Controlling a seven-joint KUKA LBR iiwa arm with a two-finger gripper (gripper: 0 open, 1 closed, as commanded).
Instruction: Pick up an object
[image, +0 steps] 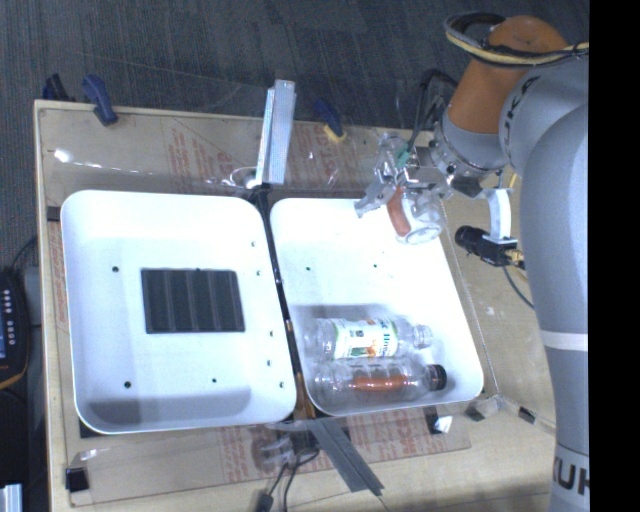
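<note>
Two bottles lay at the right bin's near edge while the gripper hung over its far corner with a third.

Fingers (392, 190) looked pinched on a small clear bottle (410, 218) with a reddish middle, lifted over the far right corner of the right bin (330, 250), so the pick seemed made, though glare blurred the contact. Outward and nearer, a labelled bottle (365, 339) and a red-banded bottle (378, 381) lay side by side, touching, probably slid against the bin's low wall. Beyond them the left bin (100, 260) held only a dark ribbed pad (193, 300). Both bins sat on the surface (150, 150).
</note>
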